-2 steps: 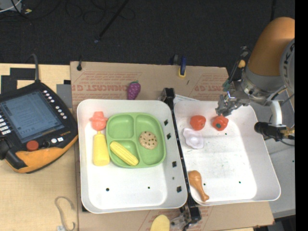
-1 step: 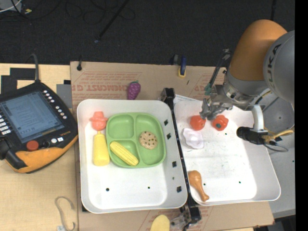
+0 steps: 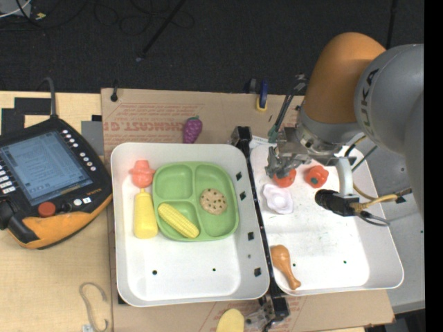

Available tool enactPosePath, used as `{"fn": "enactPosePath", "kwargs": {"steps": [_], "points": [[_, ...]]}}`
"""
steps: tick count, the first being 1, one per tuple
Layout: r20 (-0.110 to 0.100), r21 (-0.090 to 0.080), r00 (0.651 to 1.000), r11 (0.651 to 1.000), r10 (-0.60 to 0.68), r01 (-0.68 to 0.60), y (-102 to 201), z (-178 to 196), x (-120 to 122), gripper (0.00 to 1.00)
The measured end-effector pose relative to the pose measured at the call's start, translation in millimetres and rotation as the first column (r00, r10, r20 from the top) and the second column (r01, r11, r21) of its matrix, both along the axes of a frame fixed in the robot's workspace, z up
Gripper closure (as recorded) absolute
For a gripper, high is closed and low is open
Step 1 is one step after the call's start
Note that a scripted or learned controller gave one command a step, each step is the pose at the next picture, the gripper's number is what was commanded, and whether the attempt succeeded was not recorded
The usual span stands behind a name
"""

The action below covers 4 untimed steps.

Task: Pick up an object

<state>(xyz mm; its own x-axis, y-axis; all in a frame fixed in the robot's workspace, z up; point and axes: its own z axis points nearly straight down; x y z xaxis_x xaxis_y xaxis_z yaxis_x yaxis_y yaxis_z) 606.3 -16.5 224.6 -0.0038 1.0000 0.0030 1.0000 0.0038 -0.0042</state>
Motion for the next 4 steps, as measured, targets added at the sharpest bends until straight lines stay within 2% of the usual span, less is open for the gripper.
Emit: {"fn": "enactPosePath", "kwargs": {"steps": [1,2,3,4], "points": [[0.000,-0.002,1.000,1.000,-0.002,0.002,52.4,-9.4,-1.0,1.00],[0.003,0.000,1.000,1.000,0.001,-0.001,113.8,2.8,6.7,1.00],[0.000,-0.004,1.000,1.000,-0.003,0.003,112.2,-5.2,4.6,1.00],[0.003,-0.003,1.000,1.000,-0.001,0.001,112.3,7.1,9.8,1.00]]}}
